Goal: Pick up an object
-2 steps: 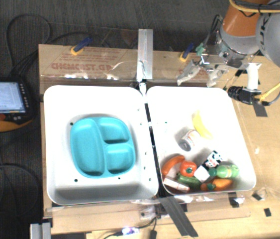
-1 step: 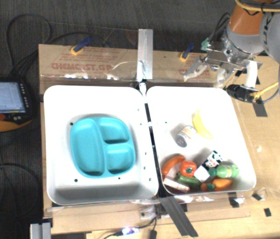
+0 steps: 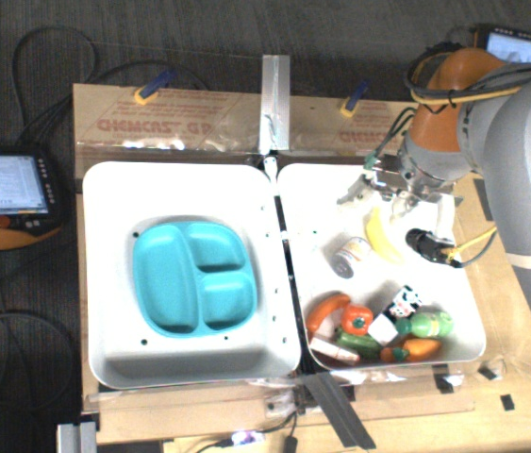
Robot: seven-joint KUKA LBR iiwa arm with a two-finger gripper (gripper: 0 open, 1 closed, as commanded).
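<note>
Bins first: two shallow white ones side by side, the left bin point(image 3: 105, 253) holding one turquoise divided tray point(image 3: 192, 275) with three compartments, the right bin point(image 3: 317, 196) holding everything else.

One gripper point(image 3: 389, 194) hangs over the back of the right bin, and its fingers look spread apart with nothing between them. One banana point(image 3: 379, 233) lies just below the fingers, close enough that I can't tell if they touch it. One small grey can point(image 3: 348, 256) lies on its side a bit further toward the front and to the left of the fingers, near the banana.

Well away from the fingers, at the front edge of the right bin, sits one pile of toy food point(image 3: 378, 327). In it I count one black-and-white cow-print piece point(image 3: 403, 303), one green round thing point(image 3: 431, 325), one carrot point(image 3: 422, 348), and one red tomato-like piece point(image 3: 356, 320). The rest is too jumbled to count.

One teach pendant point(image 3: 8, 196) lies on the floor, far left.
</note>
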